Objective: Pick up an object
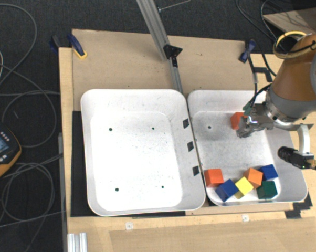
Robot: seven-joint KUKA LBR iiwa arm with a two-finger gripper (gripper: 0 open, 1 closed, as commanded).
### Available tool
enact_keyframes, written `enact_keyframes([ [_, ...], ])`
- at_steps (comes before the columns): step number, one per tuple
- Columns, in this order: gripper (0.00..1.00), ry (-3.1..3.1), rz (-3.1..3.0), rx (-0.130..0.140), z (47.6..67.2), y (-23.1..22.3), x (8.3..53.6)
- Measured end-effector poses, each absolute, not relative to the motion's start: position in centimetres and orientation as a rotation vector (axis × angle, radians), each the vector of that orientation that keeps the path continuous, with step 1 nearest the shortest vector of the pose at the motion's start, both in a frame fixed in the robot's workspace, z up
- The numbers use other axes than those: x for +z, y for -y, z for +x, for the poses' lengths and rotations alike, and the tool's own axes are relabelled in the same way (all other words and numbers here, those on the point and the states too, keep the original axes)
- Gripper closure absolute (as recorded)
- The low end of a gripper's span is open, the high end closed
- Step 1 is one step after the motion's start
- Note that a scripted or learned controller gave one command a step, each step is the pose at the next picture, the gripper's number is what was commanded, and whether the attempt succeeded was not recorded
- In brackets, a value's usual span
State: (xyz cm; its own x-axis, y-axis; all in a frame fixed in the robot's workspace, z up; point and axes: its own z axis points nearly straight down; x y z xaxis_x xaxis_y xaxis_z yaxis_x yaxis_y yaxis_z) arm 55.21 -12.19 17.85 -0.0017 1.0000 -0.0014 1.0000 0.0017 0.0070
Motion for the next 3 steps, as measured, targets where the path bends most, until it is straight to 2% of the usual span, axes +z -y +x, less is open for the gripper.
enact_keyframes([
  [1,1.00,-2.219,2.213,0.009,55.6,11.5,24.1],
  [2,1.00,-2.222,2.217,0.003,55.7,11.5,25.7],
  [3,1.00,-2.231,2.216,0.004,54.8,5.6,26.3],
])
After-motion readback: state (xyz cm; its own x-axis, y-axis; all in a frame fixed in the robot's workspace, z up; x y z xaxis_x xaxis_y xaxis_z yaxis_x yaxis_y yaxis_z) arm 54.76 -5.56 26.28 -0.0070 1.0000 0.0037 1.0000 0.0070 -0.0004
